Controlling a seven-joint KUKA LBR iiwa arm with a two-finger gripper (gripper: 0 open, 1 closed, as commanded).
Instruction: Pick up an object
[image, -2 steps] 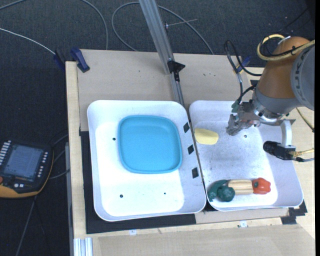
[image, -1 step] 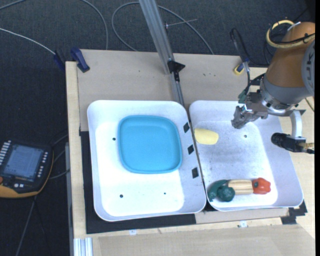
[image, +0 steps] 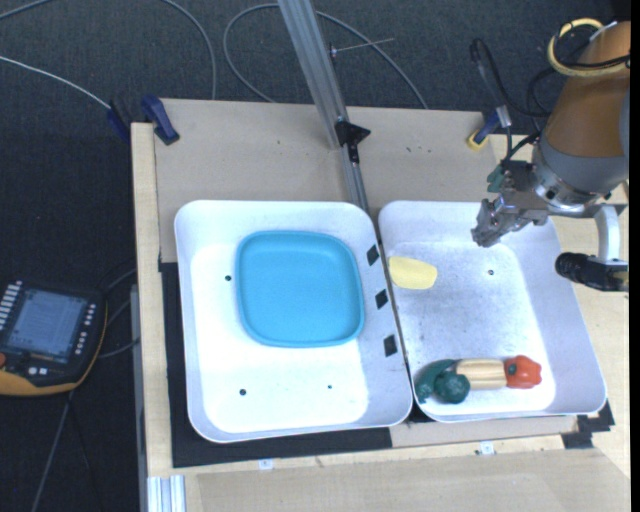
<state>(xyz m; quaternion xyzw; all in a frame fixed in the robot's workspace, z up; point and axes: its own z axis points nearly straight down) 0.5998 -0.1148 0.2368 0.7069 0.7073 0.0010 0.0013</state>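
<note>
Underneath, a pale wooden table stands on dark carpet strewn with thin cables. Two white bins sit side by side: the left bin holds a blue plate, the right bin a yellow piece at its left wall and, along the near edge, a green, tan and red toy. The gripper hangs over the right bin's far edge, apart from both; whether it is open or closed I cannot tell. A handheld screen lies on the carpet, left

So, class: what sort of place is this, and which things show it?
Probably a robotics lab test bench: a robot arm over two white bins, loose cables on the floor, and a handheld control pendant.
</note>
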